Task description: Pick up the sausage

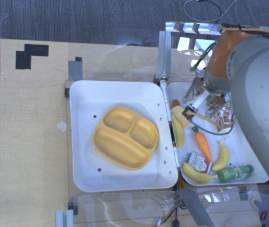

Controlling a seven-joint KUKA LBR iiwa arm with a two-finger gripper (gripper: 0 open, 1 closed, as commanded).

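Two shallow white plastic bins (82, 141) (248, 148), one yellow three-compartment plate (125, 137), three yellow bananas (177, 126) (222, 156) (197, 175), one orange carrot (202, 145), one green bottle (234, 172).

The counter (25, 141) has a pale wood-grain surface with a matt finish. Both white bins (120, 91) appear to be smooth moulded plastic with a soft sheen. The yellow divided plate (125, 137) is smooth, semi-gloss plastic. The carrot (202, 146), bananas (222, 156) and green bottle (233, 173) look like glossy plastic. The arm (260, 93) shows a smooth, satin grey casing with a glossy orange band (225, 48). The floor (101, 13) is a rough, dark woven carpet.
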